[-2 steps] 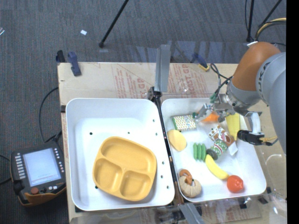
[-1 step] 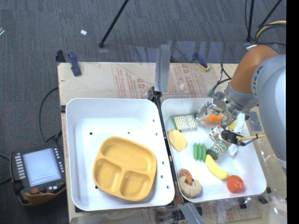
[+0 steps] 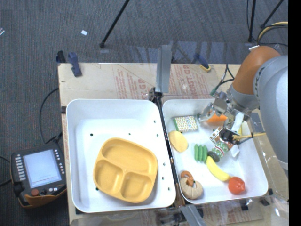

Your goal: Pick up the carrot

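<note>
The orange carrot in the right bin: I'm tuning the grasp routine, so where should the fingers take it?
Probably across the orange carrot's bare right part, coming from above: it lies flat by the right white bin's far wall, its left end under the gripper.

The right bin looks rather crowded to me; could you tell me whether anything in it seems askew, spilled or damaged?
Nothing looks spilled or broken. The toy foods lie loose in the right bin: banana, tomato, green beans. The pincer sits low over the carrot at the far side. The yellow tray lies flat in the left bin.
</note>
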Robot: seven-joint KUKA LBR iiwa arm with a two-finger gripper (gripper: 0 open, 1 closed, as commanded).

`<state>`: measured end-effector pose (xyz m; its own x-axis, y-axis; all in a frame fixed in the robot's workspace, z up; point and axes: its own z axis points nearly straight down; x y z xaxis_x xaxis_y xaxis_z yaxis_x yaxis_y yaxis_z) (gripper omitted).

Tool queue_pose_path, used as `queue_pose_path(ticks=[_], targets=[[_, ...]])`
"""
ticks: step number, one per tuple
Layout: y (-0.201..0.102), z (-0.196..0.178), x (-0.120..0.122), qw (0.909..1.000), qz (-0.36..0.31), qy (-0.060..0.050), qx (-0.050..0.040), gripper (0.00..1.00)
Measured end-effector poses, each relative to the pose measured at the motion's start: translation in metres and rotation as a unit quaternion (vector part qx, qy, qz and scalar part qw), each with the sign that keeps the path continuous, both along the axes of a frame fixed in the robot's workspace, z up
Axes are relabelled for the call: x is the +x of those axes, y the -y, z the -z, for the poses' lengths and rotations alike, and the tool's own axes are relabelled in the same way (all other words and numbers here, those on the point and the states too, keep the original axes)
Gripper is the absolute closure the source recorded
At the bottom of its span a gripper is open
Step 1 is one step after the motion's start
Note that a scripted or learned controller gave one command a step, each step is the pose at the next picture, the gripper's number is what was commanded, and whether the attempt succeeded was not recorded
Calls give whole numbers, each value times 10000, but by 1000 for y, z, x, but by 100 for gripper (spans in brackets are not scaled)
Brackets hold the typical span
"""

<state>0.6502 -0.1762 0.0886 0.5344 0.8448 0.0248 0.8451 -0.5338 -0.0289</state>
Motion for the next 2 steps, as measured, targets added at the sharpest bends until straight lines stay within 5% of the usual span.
queue_pose_path(ticks=[1, 2], targets=[[-1, 3, -2, 9979, -654, -4, 0, 0], [6, -8, -1, 9978, -662, 38, -97, 100]])
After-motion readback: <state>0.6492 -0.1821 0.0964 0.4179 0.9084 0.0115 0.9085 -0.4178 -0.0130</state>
